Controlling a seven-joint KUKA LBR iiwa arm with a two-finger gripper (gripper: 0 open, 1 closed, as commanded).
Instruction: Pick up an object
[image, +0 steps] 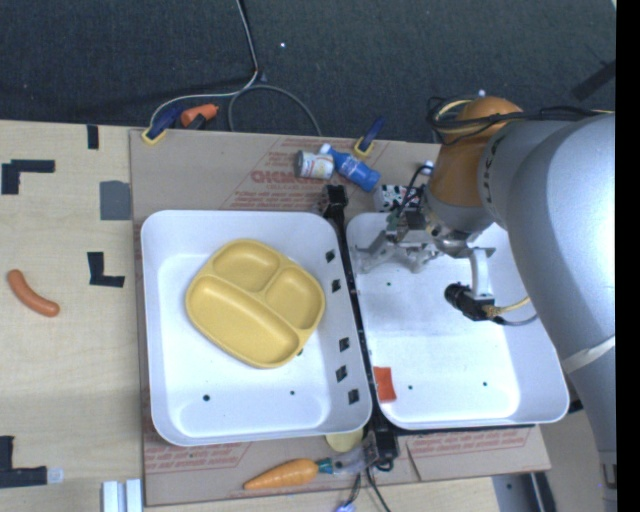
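Observation:
A yellow divided plate lies in the left bin, slightly toward its far side. A small orange-red block rests in the right bin by its near left wall. My gripper hangs low over the far left corner of the right bin, well away from the block. Nothing can be seen held in it. The grey arm with its orange band comes in from the right and covers the bin's far right part.
Outside the bins, a blue and white bottle lies behind them. A toy carrot sits at the front edge. A toy sausage lies far left on the bench. Clamps hold the cardboard's back edge.

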